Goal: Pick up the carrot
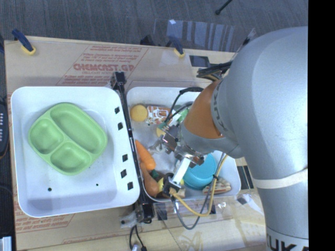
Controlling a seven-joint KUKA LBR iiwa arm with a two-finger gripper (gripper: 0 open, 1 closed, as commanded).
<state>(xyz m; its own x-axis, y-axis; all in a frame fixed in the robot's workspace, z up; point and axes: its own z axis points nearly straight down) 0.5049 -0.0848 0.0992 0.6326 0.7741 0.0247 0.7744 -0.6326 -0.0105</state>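
Tabletop scene: approaching the carrot in the right-hand bin.
Hand hovers just beside it, grip impossible to tell; next, centre over and lower.

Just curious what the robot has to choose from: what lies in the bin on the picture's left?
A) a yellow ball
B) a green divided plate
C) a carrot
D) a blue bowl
B: the green divided plate lies in the left bin, while the carrot lies in the right bin.
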